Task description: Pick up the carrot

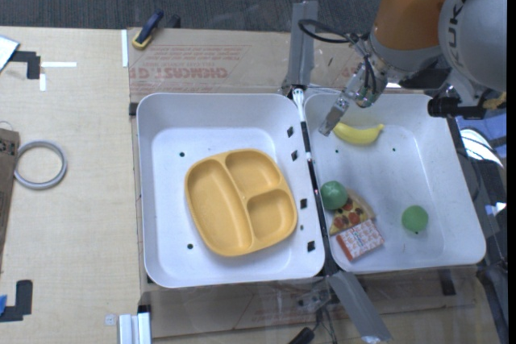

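Note:
My gripper [345,105] hangs over the back left corner of the right bin [451,173], at the end of the grey arm with the orange band [415,0]. Just below and to its right lies a yellow banana [359,133], close to the gripper but apart from it. Nearer the front of that bin I see a green ball [334,193], an orange pizza-slice toy [353,214] touching it, a red and white card box [359,238] and a green lime [414,218].
The left bin [161,173] holds a yellow divided plate [239,201]. A black-clipped divider wall [306,165] separates the two bins. On the bench at the left lie a tape roll [38,163] and a blue-yellow tool [148,29].

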`<state>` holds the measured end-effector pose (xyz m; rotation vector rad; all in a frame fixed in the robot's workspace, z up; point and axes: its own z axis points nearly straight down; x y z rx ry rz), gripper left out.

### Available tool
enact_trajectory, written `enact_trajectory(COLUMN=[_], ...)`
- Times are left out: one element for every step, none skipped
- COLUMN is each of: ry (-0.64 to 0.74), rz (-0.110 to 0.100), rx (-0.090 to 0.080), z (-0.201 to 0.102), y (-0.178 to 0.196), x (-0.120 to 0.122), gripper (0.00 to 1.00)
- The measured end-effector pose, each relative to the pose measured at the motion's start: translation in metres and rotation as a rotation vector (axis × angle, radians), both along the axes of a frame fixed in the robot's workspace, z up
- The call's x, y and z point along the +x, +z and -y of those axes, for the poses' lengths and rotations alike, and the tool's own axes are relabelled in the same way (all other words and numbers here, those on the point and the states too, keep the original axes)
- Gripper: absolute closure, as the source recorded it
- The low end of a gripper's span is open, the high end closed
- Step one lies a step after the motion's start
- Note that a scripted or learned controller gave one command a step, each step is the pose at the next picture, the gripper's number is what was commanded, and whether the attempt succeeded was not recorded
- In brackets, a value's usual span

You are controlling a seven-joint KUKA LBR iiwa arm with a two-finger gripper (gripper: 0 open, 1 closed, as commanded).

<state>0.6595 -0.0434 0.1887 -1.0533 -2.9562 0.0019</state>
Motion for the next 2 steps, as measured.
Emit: enact_trajectory(ry=[-0.351,-0.414], rz=[0.001,-0.001], rx=[-0.003,-0.003], z=[0.014,-0.003], y=[0.202,0.192], x=[-0.029,-0.069], gripper=[0.0,0.0])
